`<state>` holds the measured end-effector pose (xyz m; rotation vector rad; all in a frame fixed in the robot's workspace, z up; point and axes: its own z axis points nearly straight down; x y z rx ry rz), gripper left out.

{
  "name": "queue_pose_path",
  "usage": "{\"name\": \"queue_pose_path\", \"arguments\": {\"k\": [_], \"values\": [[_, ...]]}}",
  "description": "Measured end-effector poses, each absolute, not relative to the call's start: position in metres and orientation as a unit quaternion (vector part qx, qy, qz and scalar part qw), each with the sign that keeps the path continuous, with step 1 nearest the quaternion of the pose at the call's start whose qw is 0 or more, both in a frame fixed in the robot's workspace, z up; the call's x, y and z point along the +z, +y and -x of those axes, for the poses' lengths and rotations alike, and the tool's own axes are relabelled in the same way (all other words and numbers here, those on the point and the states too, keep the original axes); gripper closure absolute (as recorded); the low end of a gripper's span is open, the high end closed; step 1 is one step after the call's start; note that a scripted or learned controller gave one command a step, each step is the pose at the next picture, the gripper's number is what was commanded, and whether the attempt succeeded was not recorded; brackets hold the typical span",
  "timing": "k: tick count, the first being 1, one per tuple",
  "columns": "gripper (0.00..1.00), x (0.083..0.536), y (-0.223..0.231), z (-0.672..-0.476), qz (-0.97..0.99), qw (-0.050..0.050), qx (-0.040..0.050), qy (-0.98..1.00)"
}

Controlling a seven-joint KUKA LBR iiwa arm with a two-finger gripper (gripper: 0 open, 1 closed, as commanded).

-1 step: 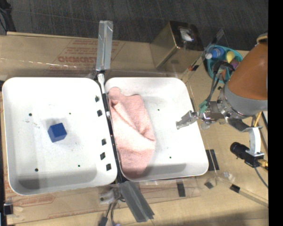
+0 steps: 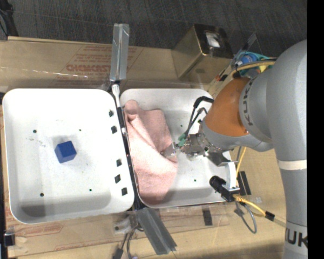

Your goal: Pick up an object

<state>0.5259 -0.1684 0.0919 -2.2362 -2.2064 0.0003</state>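
Note:
A pink cloth (image 2: 151, 147) lies crumpled along the left side of the right bin (image 2: 197, 196). A blue cube (image 2: 66, 151) sits in the left bin (image 2: 21, 123), left of its middle. My gripper (image 2: 175, 149) is low in the right bin, at the cloth's right edge, and its fingertips touch or pinch the fabric there. The arm's wrist and orange band hang over the bin's right half and hide part of its floor.
A metal divider bar (image 2: 119, 53) runs up between the bins. A tan cardboard box (image 2: 197, 50) stands behind the right bin. A yellow cable (image 2: 251, 204) trails at the front right. Cardboard sheets line the bench around the bins.

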Motion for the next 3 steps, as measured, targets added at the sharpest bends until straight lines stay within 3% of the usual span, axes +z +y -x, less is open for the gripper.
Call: {"name": "queue_pose_path", "arguments": {"k": [1,2,3], "values": [[0.00,0.092,-0.129,-0.555,0.665,0.000,0.0003,-0.747],[1.00,0.101,-0.130,-0.555,0.664,0.001,0.0010,-0.748],[1.00,0.192,-0.059,-0.592,0.568,0.000,0.0003,-0.823]]}}
